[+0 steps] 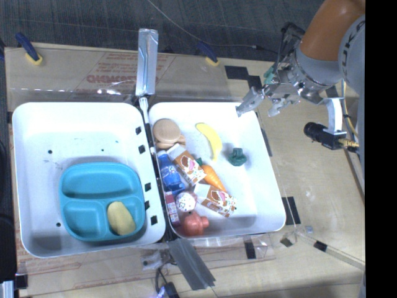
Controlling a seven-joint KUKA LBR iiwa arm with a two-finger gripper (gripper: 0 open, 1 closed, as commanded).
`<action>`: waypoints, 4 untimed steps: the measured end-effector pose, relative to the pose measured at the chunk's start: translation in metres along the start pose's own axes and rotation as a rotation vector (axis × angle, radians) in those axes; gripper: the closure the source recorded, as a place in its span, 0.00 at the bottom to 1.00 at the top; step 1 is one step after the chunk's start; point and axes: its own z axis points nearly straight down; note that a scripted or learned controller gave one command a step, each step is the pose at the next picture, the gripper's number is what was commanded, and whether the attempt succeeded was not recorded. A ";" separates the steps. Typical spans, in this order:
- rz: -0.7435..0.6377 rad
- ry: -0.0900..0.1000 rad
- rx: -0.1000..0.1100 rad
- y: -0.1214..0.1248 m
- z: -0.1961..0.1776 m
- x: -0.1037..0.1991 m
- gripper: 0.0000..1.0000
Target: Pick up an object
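The right bin (263,185) holds a tan burger bun (165,131), a yellow banana (209,138), a small dark green toy (236,157), an orange carrot (213,176), two small printed cartons (189,166) (218,202), a blue can (170,174), a white speckled ball (185,202) and a red apple (193,224). My gripper (261,107) hangs over the bin's back right corner, above and to the right of the banana. It is open, with nothing between its fingers (247,107).
The left bin (37,135) bears a blue divided tray (93,191) with a yellowish potato (121,218) in its front right compartment. A metal post (146,61) stands behind the divide between the bins. Bare bench lies to the right.
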 end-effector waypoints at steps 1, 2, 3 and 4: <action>-0.087 0.003 0.009 -0.029 0.187 0.019 0.00; 0.095 -0.002 -0.016 -0.109 0.191 0.034 0.00; 0.080 -0.002 -0.010 -0.137 0.194 0.055 0.00; -0.188 -0.016 -0.015 -0.136 0.193 0.067 0.00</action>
